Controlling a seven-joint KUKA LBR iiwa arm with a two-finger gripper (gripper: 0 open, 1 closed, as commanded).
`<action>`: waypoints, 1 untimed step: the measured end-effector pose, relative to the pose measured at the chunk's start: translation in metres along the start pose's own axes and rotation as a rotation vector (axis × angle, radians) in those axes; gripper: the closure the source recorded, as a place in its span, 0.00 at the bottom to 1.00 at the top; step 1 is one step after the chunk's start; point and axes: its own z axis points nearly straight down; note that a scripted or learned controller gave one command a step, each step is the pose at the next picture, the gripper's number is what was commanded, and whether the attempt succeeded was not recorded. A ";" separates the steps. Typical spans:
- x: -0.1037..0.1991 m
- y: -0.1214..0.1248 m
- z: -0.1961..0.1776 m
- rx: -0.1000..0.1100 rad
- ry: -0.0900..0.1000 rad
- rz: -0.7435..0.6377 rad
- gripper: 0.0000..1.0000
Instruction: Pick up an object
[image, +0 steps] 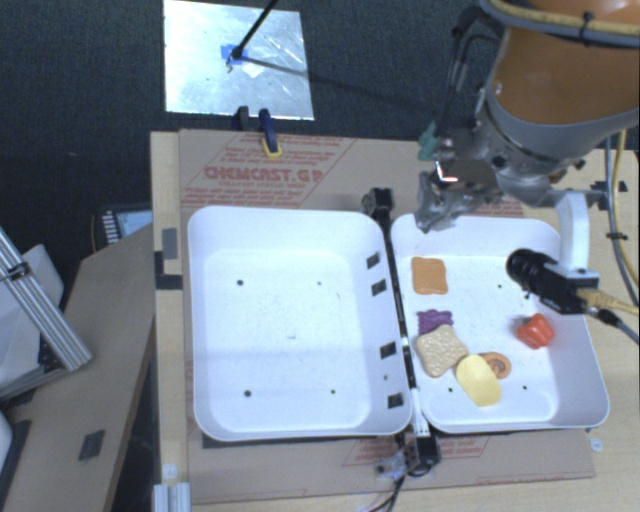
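Right now the arm (565, 70) looms over the far corner of the right bin (580, 400), its orange band filling the top of the view. It looks parked high, as if still choosing among the pieces below. The left bin (280, 320) sits just beside the right bin, sharing the middle divider, and has nothing for the arm to take.

The gripper (438, 212) hangs above the right bin's far-left corner, clear of every object; I cannot tell how its tips are set from here, and nothing is visibly held.

All the candidates lie loose inside the right bin, where a downward reach can get them. A tan cracker (440, 350) leans against the yellow lemon-shaped piece (479, 380) near the front, with a purple piece (434, 321) touching the cracker's far edge. An orange square (429, 275) lies alone nearest the gripper, probably the easiest pick. A red pepper (535, 331) sits toward the right wall, and a small ring-shaped piece (497, 365) rests just beside the lemon.
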 end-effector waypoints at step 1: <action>0.061 -0.021 -0.021 0.013 -0.001 -0.001 1.00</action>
